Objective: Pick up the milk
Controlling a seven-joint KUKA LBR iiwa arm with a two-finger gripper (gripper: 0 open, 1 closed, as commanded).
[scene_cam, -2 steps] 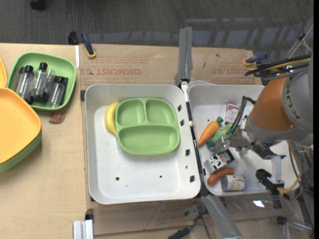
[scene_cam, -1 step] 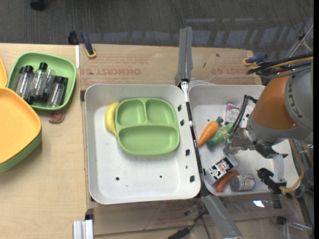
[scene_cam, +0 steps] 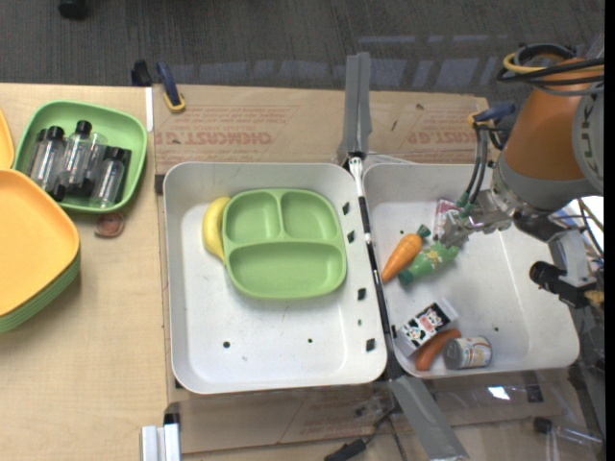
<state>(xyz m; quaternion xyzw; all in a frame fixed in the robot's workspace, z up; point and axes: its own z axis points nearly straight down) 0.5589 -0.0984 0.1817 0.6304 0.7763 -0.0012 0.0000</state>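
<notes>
Milk carton (scene_cam: 426,324) sits at the lower right of the frame, a little black-and-white cow-patterned box lying in the right bin (scene_cam: 538,286), untouched. Touching it on the lower side is a red-orange sausage (scene_cam: 434,349), and just beside that lies a tin can (scene_cam: 469,353) on its side. Moving up the bin, there's a carrot (scene_cam: 402,255) and a green bottle-like item (scene_cam: 428,262) close together in the middle. And above those, the gripper (scene_cam: 456,227), reaching in from the right, low over a pinkish packet (scene_cam: 445,215); the view there is cluttered, so whether that claw is spread or clamped, I honestly cannot tell. Over in the left bin (scene_cam: 192,296), a green divided tray (scene_cam: 283,242) rests with a yellow piece (scene_cam: 212,227) tucked at its left edge. So the pick hasn't begun: the arm is well apart from the milk, and reaching, closing and lifting all remain.
</notes>
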